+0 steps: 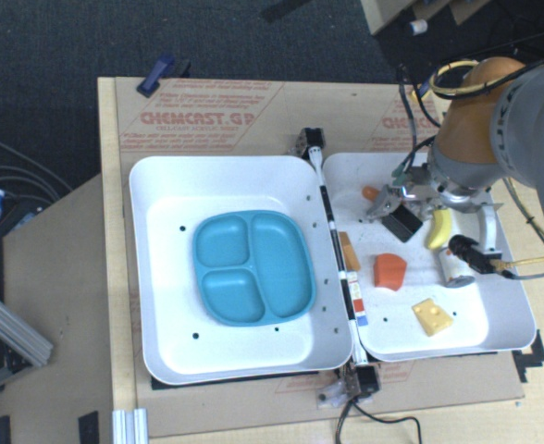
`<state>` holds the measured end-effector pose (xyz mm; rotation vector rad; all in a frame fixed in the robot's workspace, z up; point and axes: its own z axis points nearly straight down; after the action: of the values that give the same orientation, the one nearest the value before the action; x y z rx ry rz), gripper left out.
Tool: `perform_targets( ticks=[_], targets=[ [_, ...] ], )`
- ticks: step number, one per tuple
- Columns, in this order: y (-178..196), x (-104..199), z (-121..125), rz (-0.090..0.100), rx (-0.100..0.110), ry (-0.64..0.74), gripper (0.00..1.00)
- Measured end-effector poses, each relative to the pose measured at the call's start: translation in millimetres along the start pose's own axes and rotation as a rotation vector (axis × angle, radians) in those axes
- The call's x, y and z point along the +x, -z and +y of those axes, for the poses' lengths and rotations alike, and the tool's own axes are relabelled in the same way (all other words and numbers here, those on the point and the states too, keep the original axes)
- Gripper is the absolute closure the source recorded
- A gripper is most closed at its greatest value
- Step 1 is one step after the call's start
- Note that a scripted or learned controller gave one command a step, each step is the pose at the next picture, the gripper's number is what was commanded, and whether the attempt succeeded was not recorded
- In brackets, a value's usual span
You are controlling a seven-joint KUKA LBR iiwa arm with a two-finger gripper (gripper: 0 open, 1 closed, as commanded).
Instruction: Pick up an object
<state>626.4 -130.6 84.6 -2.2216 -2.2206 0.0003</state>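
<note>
Yellow banana (438,230): I see it in right bin (503,326), touching gripper (418,213).
Fingers: can't tell from here.
Left bin (161,340): blue tray (253,266).

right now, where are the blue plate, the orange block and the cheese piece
blue plate (253,268), camera view, middle ridge between compartments
orange block (389,271), camera view, centre of its top
cheese piece (432,316), camera view, middle of its yellow face

The bench (207,109) bears two white bins, the left bin (152,248) touching the right bin (494,326).
</note>
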Motion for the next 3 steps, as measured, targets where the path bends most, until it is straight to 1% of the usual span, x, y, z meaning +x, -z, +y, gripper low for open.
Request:
perform_targets(
  ticks=[1,2,3],
  targets=[
    [10,0,1,0.000,-0.001,-0.001,1.00],
    [130,44,-51,0.000,-0.003,0.002,1.00],
    [173,71,-74,0.000,-0.001,0.001,1.00]
  ],
)
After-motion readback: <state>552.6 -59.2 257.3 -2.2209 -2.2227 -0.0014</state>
